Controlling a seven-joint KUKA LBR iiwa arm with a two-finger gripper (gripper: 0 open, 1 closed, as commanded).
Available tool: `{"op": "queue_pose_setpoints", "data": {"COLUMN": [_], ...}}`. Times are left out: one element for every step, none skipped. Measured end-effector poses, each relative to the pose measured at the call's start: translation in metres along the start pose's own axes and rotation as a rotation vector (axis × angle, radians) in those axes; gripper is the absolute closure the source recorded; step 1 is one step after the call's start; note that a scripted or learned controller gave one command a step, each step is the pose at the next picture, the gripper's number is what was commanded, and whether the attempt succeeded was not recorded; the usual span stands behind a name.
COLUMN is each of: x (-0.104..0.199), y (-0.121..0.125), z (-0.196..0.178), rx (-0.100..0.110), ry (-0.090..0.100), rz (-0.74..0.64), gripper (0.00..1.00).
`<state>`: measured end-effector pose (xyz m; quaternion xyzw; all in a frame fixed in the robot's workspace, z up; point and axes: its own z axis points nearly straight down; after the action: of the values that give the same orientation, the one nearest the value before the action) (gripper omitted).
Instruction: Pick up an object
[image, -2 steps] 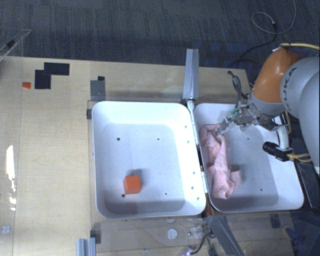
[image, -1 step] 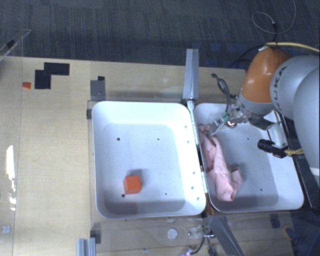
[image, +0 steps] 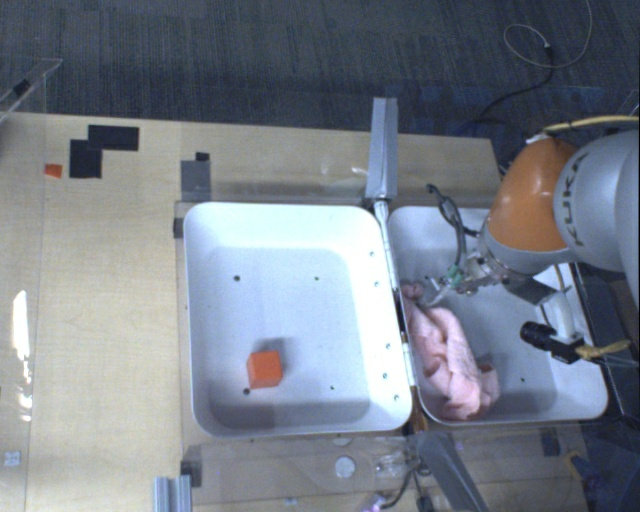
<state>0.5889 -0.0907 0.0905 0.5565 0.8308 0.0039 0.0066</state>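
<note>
Camera view, looking down at a slant: the only readable writing is dark letters "KU" on the grey arm (image: 600, 200) beside its orange band, w/ the rest cut off at the frame edge. No labels legible on either bin or on the objs. Gripper (image: 443, 288) sits low in the right bin (image: 570, 405), at the upper end of the pink cloth (image: 452, 362). Can't tell whether it touches the cloth, and its grip state can't be told either bc the tip is small and cluttered w/ cables. Cloth lies crumpled along the right bin's left wall, running from near the gripper down toward the bin's near edge, so it is tight against that wall but has bare white floor to its right. A black fitting (image: 550, 338) juts over that bare part. Left bin (image: 200, 300) holds one orange block (image: 265, 369), in the near-left quarter, apart from all four walls w/ open floor on every side. The two bins meet at a shared rim w/ a grey metal rail (image: 383, 150) standing above the join. Wooden bench (image: 90, 350) to the left is broad, w/ black marks (image: 100, 148) and a small orange square (image: 53, 171) near its far-left corner.
</note>
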Motion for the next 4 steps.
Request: {"op": "queue_pose_setpoints", "data": {"x": [-0.019, 0.002, -0.008, 0.011], "y": [0.050, -0.022, -0.064, -0.076], "z": [0.002, 0.000, -0.001, -0.002], "rx": [0.002, 0.000, -0.002, -0.006], "ry": [0.001, 0.000, -0.003, -0.006], "rz": [0.084, 0.047, 0.027, -0.030], "gripper": [0.00, 0.00, 0.00, 0.00]}}
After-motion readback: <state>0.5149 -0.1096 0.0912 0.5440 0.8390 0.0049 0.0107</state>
